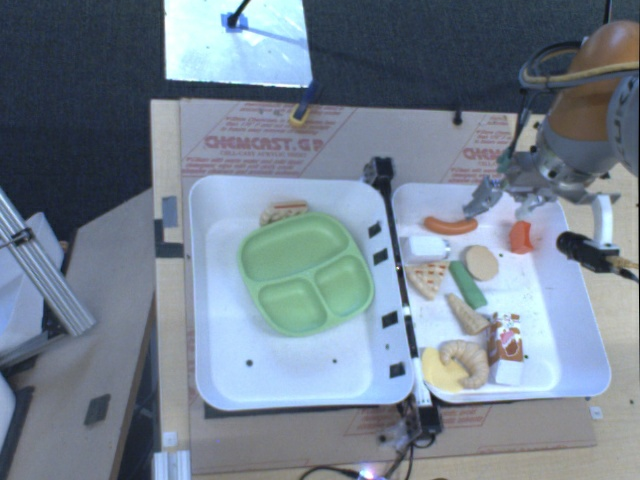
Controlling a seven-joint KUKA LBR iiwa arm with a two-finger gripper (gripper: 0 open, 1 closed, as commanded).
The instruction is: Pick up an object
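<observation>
1. Clearly, the gripper (505,196) hovers at the right bin's (575,308) far end, jaws spread wide, holding nothing.
2. Sausage (450,225) lies just left; a descent risks nudging it.

Right bin, far end: sausage (451,225), orange-red, lying flat, slightly curved. White block (425,247) just beside it. Carrot piece (520,236) upright-ish near the far right. Middle: tan disc (482,262), green stick (466,283), pizza wedge (428,277). Near end: croissant (464,360), carton (507,348).
</observation>
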